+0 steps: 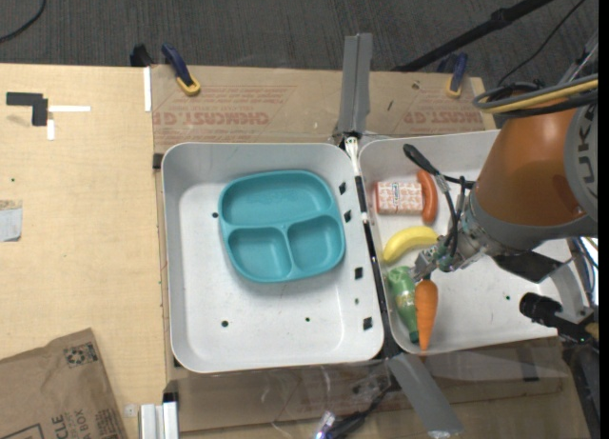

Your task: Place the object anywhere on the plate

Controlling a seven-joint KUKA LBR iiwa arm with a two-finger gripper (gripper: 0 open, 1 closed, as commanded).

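Observation:
A teal plate (281,228) with three compartments lies in the left bin (195,294), toward its back, with nothing on it. In the right bin (495,318) my gripper (438,262) hangs low at the bin's left side. It sits just right of a yellow banana (407,242) and right above the top end of an orange carrot (425,313). A green vegetable (403,290) lies beside the carrot against the bin's left wall. The arm's orange band (533,180) hides the bin's right part.
A pink-and-white packet (398,196) and a red sausage (429,197) lie at the back of the right bin. The wall between the bins (366,237) separates the gripper from the plate. Cardboard and clamps border the bins at the back.

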